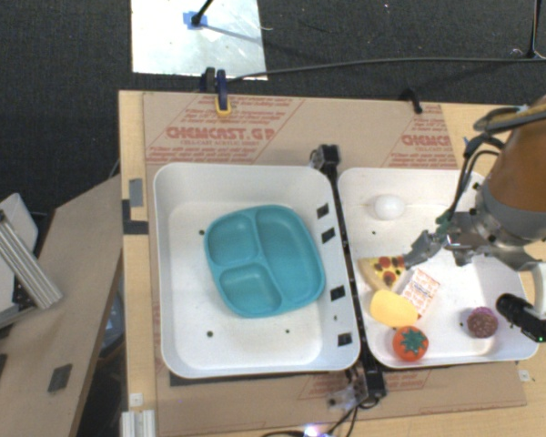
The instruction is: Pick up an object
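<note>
On the bench [282,121], a brown board printed with red lettering lay beneath two shallow white bins, with dark floor beyond. The left bin [177,244] held a teal divided tray [264,260]. The right bin [500,358] held a white egg [388,208], a pizza slice [379,271], a printed packet [421,291], a yellow lemon-like piece [393,310], a tomato [409,343] and a dark red round piece [481,321]. The gripper [425,247] hung just above the pizza slice and packet; whether it was parted or closed could not be told.
</note>
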You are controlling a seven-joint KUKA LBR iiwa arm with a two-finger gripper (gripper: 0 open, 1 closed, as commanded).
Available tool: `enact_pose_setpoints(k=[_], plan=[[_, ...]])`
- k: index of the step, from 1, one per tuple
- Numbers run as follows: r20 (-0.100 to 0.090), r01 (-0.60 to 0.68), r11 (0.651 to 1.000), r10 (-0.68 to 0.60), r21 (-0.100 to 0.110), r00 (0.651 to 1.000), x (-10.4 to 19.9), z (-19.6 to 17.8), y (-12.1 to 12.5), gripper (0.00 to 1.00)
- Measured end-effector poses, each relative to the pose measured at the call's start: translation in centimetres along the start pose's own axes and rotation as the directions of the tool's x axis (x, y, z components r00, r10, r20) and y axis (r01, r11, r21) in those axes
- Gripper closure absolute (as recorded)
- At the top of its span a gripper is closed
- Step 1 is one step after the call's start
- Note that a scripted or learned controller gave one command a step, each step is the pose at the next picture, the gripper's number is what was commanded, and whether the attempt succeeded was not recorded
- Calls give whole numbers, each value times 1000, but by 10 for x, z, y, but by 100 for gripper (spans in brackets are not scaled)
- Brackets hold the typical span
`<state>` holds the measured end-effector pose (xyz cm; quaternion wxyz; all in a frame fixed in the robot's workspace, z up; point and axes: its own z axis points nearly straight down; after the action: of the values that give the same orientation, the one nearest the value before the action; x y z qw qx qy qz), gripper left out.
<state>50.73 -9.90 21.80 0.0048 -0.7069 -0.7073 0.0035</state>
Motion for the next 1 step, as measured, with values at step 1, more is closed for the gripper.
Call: enact_pose_setpoints(k=[1], plan=[[2, 3, 1000, -3, -14, 1000, 0, -6, 3, 0]])
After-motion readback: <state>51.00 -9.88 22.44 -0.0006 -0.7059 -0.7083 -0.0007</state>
